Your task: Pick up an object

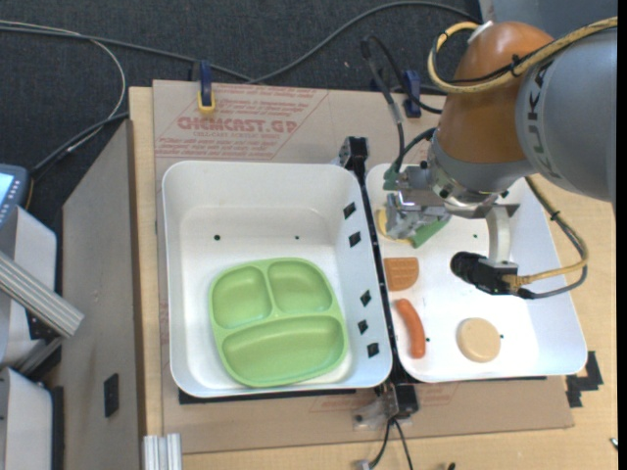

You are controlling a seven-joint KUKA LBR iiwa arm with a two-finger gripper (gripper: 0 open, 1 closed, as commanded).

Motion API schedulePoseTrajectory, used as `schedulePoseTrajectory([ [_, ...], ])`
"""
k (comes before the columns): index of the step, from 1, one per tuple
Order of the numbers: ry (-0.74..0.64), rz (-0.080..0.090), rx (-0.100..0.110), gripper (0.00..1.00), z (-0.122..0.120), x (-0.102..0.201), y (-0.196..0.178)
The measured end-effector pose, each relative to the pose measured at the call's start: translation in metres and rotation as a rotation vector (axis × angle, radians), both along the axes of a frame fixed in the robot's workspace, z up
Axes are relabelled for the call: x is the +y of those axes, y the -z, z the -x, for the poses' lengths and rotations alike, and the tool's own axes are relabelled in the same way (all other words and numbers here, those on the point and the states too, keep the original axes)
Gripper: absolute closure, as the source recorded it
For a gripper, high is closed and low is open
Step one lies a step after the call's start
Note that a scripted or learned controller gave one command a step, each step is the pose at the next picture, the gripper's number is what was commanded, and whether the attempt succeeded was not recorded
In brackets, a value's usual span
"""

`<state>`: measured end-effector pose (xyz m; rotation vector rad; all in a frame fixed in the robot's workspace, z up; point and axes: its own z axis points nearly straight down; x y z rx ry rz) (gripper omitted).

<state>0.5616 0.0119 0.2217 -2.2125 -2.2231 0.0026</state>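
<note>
Objects we see in the right bin (549, 365): orange piece (401, 271), red sausage (411, 326), tan disc (479, 340). Left bin (186, 262) holds a green tray (278, 321). We cannot tell the gripper's (411, 213) finger state.

A bench topped with a brown cardboard sheet (245, 116) carries two shallow white bins side by side — the left bin (186, 262) and the right bin (549, 341). Blue clamps (206, 91) grip the sheet's far edge.
</note>
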Motion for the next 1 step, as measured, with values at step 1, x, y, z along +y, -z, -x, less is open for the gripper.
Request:
schedulePoseTrajectory([
  [1,-0.002,-0.001,-0.003,1.0,0.0099,0.0527,-0.008],
])
